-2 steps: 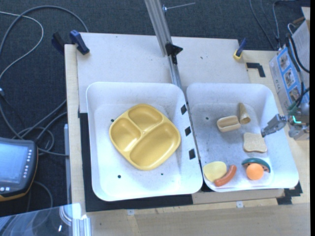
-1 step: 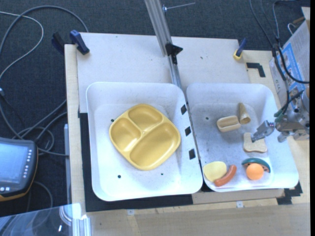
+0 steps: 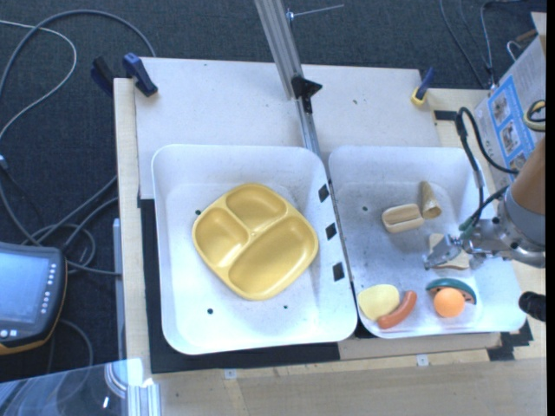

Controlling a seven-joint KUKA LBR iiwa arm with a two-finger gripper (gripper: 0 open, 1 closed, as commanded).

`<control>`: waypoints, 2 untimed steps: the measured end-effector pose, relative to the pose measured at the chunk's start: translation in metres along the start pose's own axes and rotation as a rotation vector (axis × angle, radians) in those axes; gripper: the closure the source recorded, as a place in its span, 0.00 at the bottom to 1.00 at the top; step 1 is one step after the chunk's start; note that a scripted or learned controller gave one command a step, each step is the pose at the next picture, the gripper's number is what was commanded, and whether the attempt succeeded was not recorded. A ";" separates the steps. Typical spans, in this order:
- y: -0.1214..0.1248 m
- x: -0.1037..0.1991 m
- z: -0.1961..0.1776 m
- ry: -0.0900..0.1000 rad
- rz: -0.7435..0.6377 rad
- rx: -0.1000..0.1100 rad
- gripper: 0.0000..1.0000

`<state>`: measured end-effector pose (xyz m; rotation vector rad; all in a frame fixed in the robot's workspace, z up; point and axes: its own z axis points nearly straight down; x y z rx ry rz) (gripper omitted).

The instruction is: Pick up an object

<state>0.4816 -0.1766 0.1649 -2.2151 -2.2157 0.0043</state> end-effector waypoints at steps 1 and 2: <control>0.010 0.002 0.055 0.000 0.000 -0.002 0.00; 0.011 0.002 0.041 -0.003 -0.001 -0.009 1.00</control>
